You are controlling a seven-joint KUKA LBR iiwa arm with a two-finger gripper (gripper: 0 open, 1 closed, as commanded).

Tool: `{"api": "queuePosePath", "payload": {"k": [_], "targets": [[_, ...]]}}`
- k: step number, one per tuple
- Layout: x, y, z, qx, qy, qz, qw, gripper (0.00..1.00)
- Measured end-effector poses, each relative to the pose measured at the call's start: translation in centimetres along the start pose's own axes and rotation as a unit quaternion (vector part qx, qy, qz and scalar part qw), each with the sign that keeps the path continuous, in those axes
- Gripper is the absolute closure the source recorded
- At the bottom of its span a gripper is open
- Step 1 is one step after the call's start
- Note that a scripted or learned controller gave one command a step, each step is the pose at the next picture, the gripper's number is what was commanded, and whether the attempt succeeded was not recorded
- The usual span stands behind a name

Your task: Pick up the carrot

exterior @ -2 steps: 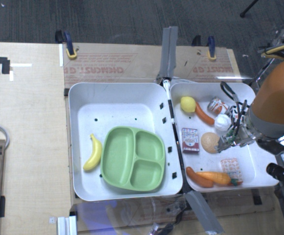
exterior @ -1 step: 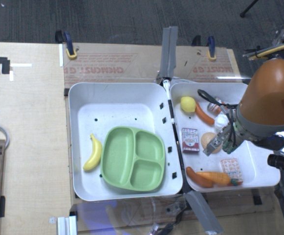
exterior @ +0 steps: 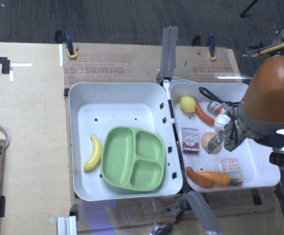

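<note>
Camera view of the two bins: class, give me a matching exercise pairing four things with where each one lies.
Things:
1. banana
2. green divided plate
3. lemon
4. carrot

Places:
A. right bin, near edge
B. left bin, centre
C. left bin, left of the plate
D. right bin, far left corner

Pairs: 1-C, 2-B, 3-D, 4-A

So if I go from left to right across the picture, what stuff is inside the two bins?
banana → green divided plate → lemon, sitting just above the small red box → carrot, near the front of the right bin.
</note>
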State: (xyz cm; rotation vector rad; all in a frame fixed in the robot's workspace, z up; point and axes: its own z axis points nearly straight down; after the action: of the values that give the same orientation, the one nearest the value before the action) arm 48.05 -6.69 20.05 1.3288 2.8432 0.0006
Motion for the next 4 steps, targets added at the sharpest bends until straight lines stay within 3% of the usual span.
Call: {"api": "queuePosePath", "payload": {"k": [1, 2, 3, 4], "targets": [[6.5, 5.2, 0.9, 0.002, 0.001, 0.081, 0.9967, 1.0], [0.9, 6.7, 1.0, 0.002, 0.001, 0.081, 0.9967, 1.0], [-8.5, 7.7, 1.0, 0.002, 0.001, 0.134, 0.991, 1.0], [-10.5, 14.5, 0.9, 0.001, 0.0, 0.135, 0.9909, 1.0]]}}
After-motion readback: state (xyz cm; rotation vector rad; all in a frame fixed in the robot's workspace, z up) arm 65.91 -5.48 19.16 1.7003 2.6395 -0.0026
